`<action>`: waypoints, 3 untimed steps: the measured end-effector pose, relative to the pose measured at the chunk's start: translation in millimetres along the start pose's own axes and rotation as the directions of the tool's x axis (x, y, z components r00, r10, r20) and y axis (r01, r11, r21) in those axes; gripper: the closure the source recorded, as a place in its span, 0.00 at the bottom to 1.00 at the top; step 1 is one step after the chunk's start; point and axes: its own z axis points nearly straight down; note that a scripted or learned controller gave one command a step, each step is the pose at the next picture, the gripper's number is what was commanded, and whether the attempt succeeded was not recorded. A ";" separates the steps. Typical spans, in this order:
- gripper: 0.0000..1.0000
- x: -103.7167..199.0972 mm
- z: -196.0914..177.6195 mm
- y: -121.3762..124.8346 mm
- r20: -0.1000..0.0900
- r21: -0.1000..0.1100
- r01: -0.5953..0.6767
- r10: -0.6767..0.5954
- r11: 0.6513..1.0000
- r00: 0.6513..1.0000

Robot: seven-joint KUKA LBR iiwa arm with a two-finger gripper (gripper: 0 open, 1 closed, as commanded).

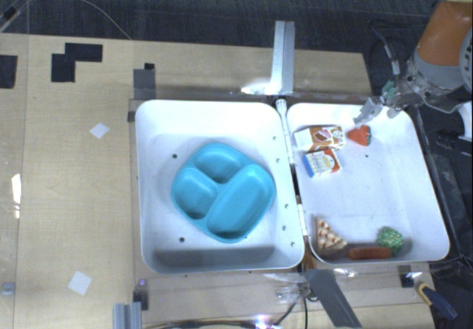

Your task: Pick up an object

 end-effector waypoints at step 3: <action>0.00 22.7 55.9 14.5 0.008 -0.027 -0.168 0.168 0.985 0.986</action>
